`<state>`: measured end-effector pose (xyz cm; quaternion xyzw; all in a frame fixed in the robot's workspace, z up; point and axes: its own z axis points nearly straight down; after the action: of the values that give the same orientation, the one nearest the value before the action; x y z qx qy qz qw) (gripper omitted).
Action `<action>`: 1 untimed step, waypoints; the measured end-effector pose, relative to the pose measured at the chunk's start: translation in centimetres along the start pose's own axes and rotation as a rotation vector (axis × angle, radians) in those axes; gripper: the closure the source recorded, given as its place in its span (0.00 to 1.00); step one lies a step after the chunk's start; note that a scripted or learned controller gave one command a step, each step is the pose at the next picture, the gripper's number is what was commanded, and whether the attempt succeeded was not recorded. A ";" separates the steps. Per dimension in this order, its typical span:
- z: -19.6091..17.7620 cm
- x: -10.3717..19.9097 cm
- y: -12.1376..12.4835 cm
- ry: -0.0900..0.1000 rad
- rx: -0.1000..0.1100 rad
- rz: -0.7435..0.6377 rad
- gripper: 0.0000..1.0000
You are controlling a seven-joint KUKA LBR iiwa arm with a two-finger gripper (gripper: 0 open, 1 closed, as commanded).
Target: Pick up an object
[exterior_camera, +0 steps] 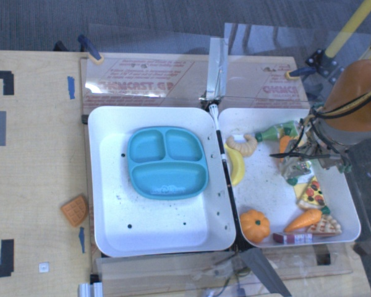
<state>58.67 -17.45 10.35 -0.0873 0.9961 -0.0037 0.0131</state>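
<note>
The black two-finger gripper (295, 161) hangs low at 3 o'clock of the right white plastic bin (263, 190), crowded by a slim orange toy carrot (285, 143) and a triangular toy pizza slice (311, 194); its opening I cannot tell. Among such clutter, it may nudge neighbours or close on nothing.

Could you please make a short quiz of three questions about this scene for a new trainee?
1. True or false: the blue divided plate lies in the left bin.
2. Which toy lies nearest the front wall of the right bin? A) banana B) pumpkin C) green bottle
3. Fill in: on the wooden bench, outside the bins, lies a small brown ____.

Key: 1 true. 2 B. 3 waffle. The gripper hangs over the right bin's back half, above the toys there.
</note>
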 end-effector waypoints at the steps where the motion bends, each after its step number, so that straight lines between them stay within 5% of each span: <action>1: 0.1 0.0 0.0 0.002 -0.001 0.000 0.00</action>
<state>58.63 -17.41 10.26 -0.0874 0.9961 -0.0033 0.0123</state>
